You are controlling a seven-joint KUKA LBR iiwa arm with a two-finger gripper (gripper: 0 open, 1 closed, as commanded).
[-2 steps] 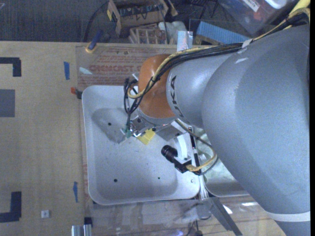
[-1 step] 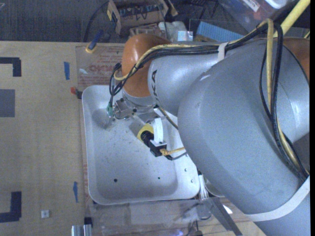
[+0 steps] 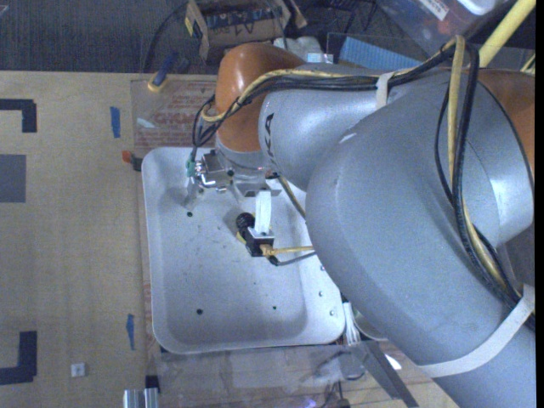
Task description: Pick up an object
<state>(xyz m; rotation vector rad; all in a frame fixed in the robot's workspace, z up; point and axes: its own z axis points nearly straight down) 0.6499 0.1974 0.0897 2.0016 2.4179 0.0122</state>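
My gripper hangs low over the far left corner of a shallow white bin, close to the bin's floor. The grey arm with its orange band reaches in from the right and covers the bin's right side. On the bin floor I make out a few small dark specks, too small to identify. Whatever lies directly under the gripper is hidden by the wrist.
The wooden bench stretches out to the left, marked with blue tape and black corner marks. A cardboard box stands beyond the bench at the back. The bulky arm blocks the whole right half.
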